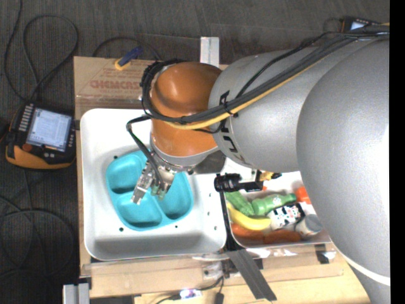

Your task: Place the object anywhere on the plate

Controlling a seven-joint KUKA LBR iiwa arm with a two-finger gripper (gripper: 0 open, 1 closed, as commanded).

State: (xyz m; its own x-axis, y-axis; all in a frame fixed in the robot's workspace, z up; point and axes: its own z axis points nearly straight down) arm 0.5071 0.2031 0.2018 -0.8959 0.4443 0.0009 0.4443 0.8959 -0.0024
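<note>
Plate point(130, 192): turquoise, divided into compartments, lying in the left bin point(101, 233), roughly centred on the bin floor. Three compartments visible: one far-left, one near, one right.

Object to be placed: cannot pick it out with certainty. Nothing visible between the fingers of the end effector.

End effector point(147, 190): hangs over the middle of the plate, about where the compartment dividers meet. Metallic fingers point down and slightly left. Whether they are open or closed cannot be told from this angle; whether the tips touch the plate cannot be told either.

Arm point(304, 100): enters from the right, grey, large in the frame, covering most of the right bin's far part. Orange band point(183, 106) sits directly above the wrist, over the far edge of the left bin. Black cables point(266, 68) run along the arm.

Right bin point(278, 236): holds a cluster of items at its near side, including a banana point(248, 221), a green piece point(262, 204), a small black-and-white item point(286, 215), and something orange-red point(302, 196) beside it. Items touch or overlap.

Surroundings: cardboard point(104, 81) with red lettering beyond the left bin. Pendant point(43, 135) with lit screen on the floor, far left of the surface. Dark carpet point(95, 11) around.
</note>
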